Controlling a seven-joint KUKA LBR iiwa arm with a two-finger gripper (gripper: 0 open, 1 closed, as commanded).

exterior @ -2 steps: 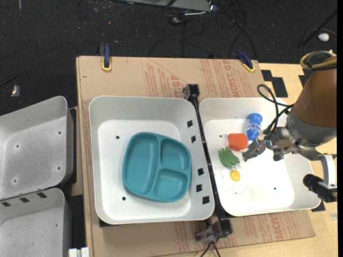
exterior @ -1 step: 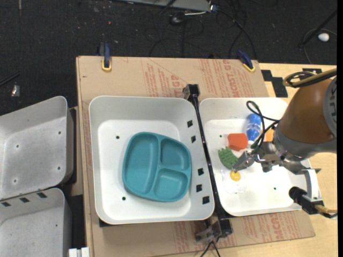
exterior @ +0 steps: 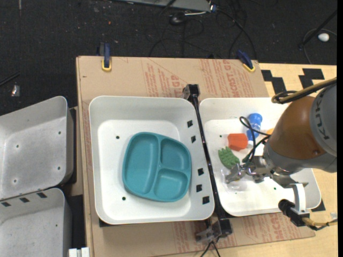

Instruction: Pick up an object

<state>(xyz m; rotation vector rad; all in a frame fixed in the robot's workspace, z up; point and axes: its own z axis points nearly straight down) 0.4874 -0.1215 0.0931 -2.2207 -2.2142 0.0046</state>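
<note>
Hovering hand [exterior: 236, 174] | green object [exterior: 228, 156] just beside | right bin [exterior: 214, 108]

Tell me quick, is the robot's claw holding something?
Gripper: low in the right bin, beside the green toy; open or shut cannot be told.

Two white bins [exterior: 102, 159] on a tan cardboard surface [exterior: 144, 76] w/ faded red print; L bin has a teal divided plate [exterior: 157, 166]. R bin: orange block [exterior: 238, 141], green leafy item [exterior: 229, 157], blue obj [exterior: 255, 120]. Arm [exterior: 300, 138] is orange-brown & grey; floor [exterior: 48, 25] black.
</note>
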